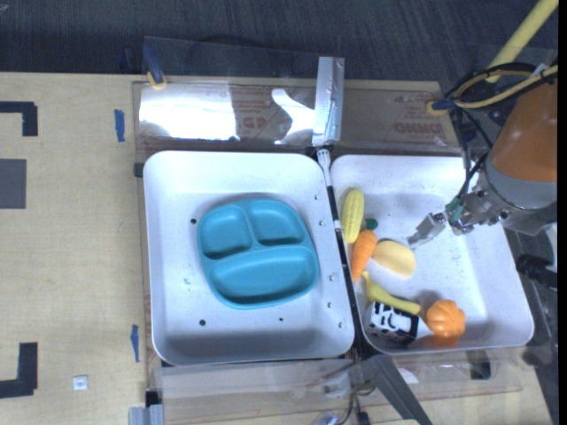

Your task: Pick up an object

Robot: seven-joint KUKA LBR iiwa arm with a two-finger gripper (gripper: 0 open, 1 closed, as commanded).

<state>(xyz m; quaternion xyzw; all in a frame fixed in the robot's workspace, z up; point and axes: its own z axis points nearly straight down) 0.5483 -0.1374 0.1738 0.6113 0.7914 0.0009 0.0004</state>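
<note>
So the gripper [428,228] is down inside the right bin [496,282], and its fingers are spread apart with nothing between them. They hover just up and right of a pale yellow lemon-looking toy [395,258]. Next to that there's a toy corn cob [353,214] and a carrot [362,251] along the bin's left wall, with a banana [392,297], a black-and-white carton [392,321] and a small orange pumpkin [445,319] near the front. The left bin [168,264] has a blue divided plate [256,251] sitting in the middle. Both bins sit on the wooden surface [71,237].
</note>
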